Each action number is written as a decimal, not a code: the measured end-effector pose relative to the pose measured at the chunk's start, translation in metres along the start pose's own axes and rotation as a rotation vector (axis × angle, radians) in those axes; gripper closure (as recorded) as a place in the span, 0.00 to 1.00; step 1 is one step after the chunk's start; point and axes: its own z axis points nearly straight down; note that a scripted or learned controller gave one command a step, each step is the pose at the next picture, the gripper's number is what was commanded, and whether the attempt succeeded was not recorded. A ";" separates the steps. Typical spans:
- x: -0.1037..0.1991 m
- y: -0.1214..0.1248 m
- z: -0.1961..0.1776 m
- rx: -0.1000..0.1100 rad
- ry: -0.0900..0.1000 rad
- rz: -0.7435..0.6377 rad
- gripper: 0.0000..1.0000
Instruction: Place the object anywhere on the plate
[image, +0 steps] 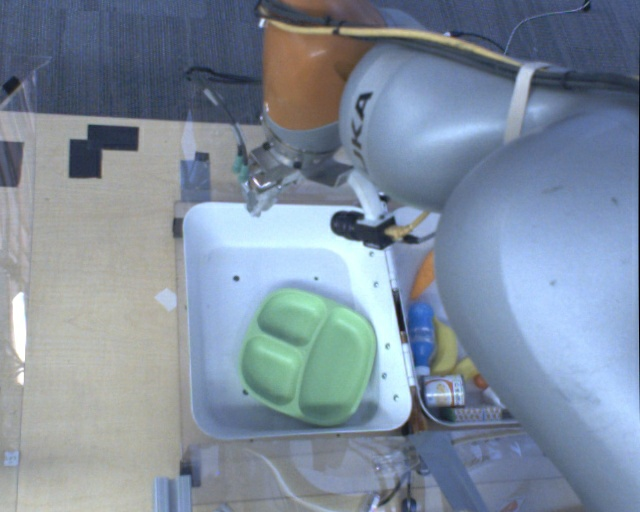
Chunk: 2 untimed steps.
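A green plate (308, 355) with three compartments lies in the left white bin (215, 300), toward its near right corner, tilted slightly against the bin floor. My gripper (260, 188) hangs over the far edge of that bin, up and left of the plate and well apart from it. I see no object under the gripper. The grey arm with its orange band covers the upper right of the view and hides most of the right bin.
In the visible strip of the right bin (425, 405) lie an orange item (425, 274), a blue bottle (421, 335), a yellow banana-like item (447, 346) and a small can (445, 390). Black markers (103, 147) sit on the bench at the far left.
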 end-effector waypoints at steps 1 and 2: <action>0.003 0.002 -0.001 0.001 0.000 -0.290 1.00; 0.010 -0.001 -0.018 -0.002 -0.001 -0.497 1.00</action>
